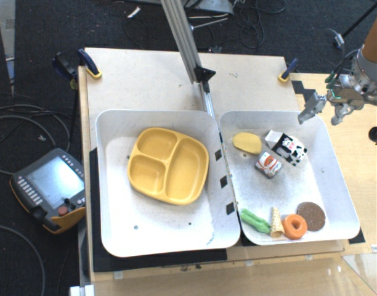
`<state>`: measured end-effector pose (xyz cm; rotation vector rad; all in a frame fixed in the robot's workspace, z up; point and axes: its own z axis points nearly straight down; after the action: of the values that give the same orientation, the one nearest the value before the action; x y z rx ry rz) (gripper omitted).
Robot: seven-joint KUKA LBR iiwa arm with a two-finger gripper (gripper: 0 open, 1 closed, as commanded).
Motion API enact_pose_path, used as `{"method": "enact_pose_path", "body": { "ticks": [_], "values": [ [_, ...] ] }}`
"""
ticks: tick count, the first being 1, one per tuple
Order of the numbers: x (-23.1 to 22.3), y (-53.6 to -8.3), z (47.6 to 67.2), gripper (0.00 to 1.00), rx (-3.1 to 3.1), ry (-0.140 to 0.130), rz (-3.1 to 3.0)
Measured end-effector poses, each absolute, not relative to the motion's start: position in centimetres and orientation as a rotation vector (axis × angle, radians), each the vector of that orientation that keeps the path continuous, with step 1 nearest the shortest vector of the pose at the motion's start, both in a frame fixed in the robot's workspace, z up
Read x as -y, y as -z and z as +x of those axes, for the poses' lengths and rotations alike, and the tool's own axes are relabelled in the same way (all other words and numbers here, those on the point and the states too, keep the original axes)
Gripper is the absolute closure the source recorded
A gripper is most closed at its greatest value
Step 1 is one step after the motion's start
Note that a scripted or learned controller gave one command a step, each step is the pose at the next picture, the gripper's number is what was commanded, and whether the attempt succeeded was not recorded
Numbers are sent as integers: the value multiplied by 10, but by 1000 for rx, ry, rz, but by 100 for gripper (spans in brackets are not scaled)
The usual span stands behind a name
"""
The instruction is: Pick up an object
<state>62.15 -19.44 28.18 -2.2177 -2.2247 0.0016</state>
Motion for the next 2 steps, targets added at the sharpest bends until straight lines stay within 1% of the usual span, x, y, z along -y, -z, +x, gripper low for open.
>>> {"method": "enact_pose_path", "body": {
  "ticks": [1, 2],
  "values": [
    [194, -282, 621, 0, 2225, -2, -2217],
    [202, -232, 626, 0, 2218, -5, -2220]
  ]
}}
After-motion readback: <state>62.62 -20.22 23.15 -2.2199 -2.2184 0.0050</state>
